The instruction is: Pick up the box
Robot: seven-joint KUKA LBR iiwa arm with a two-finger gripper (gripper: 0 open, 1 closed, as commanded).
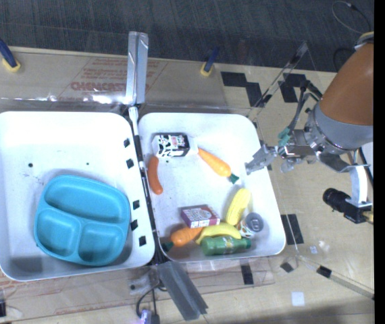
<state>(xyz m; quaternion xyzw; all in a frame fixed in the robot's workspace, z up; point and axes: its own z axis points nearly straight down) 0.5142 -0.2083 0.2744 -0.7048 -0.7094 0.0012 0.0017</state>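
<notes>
Hanging over the right-hand rim of the right bin (267, 181), the gripper (259, 162) sits at about 3 o'clock of that bin's floor, carrying nothing; whether its fingers are parted or together cannot be told from this slant. The box (200, 216), a small pinkish-red carton, lies from the gripper toward 7 o'clock, well apart from it, low in the bin's near half. Its long axis runs roughly from 9 to 3 o'clock, so a grasp across the short sides looks the likelier one.

Room is tight. A yellow banana (237, 206) stands just beside the box at 3 o'clock, a second banana (219, 232) and an orange carrot (184, 235) press against it at 5 and 7 o'clock, and a green item (225, 246) lies beyond those by the near wall. Only the side toward 12 o'clock faces bare white floor. Another carrot (214, 161) lies between gripper and box, near the path. A black-and-white carton (171, 145) rests at the bin's 11 o'clock corner. Across the divider, the left bin (3, 181) holds a blue tray (81, 219).
</notes>
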